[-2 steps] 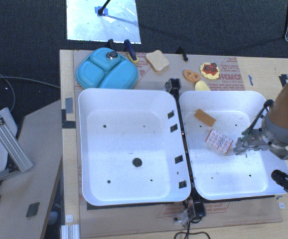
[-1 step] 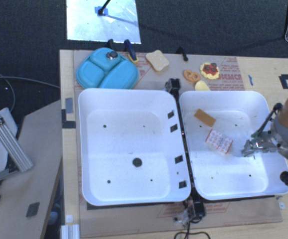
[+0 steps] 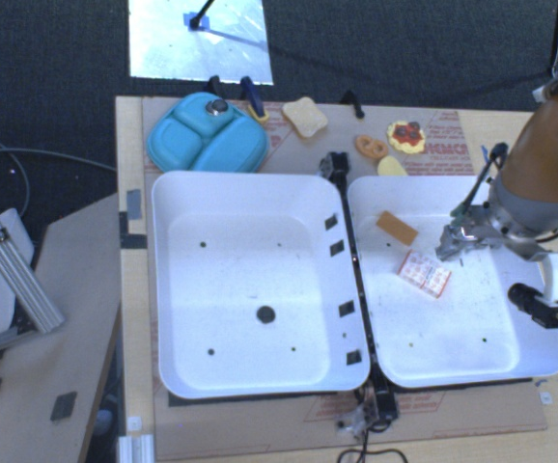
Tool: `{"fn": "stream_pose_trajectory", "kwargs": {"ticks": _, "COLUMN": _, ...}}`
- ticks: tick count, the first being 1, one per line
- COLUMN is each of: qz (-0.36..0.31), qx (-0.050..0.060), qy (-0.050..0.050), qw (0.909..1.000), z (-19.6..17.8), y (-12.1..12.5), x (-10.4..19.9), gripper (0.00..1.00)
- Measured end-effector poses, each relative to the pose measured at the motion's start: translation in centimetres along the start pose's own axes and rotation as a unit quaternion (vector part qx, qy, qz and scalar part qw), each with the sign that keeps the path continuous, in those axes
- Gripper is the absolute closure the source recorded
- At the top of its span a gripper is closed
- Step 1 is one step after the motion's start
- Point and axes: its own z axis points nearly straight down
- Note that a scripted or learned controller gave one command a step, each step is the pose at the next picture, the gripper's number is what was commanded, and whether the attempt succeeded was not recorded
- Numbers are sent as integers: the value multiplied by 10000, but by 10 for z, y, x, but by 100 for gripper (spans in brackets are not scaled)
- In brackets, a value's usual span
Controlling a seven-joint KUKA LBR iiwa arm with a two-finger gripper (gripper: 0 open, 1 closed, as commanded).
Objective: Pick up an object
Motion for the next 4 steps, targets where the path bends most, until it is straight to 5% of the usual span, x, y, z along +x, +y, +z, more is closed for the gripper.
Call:
{"fn": "stream_pose_trajectory", "kwargs": {"ticks": 2, "qz": 15, "qx": 32, "qy": 7, "qw": 10000, "z": -30, "y": -11, "x": 119, "gripper": 100}}
{"fn": "stream_pose_trajectory", "kwargs": {"ticks": 3, "qz": 25, "qx": 55, "qy": 10, "qw": 10000, "z": -30, "y": -63, "x": 144, "gripper": 100}}
{"fn": "stream_pose_trajectory", "kwargs": {"ticks": 4, "qz": 11, "qx": -24, "qy": 12, "qw": 10000, "z": -155, "y": -79, "x": 175, "gripper": 100}}
